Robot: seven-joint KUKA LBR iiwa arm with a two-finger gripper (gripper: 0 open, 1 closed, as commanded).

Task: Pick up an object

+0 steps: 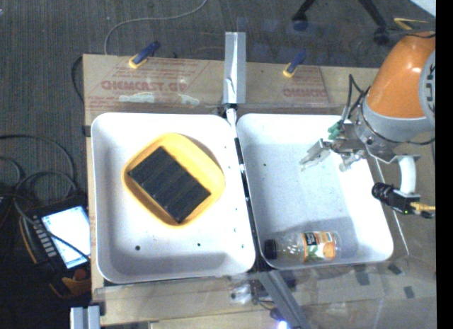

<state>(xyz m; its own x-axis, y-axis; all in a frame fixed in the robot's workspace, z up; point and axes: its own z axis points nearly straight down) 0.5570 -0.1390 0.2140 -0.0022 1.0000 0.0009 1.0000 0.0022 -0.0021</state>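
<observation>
A small clear bottle (303, 245) with an orange label and dark cap lies on its side along the front wall of the right bin (290, 200). A yellow dish with a dark ridged block (171, 180) in it rests in the left bin (117, 250). My gripper (331, 156) hangs over the right bin's back right part, well above the bottle, open with nothing between its fingers (313, 154).
A metal post (234, 73) stands behind the seam between the two bins. Two blue and yellow clamps (144, 54) hold the cardboard at the back. A black cable connector (388, 194) sticks out by the right bin's right rim.
</observation>
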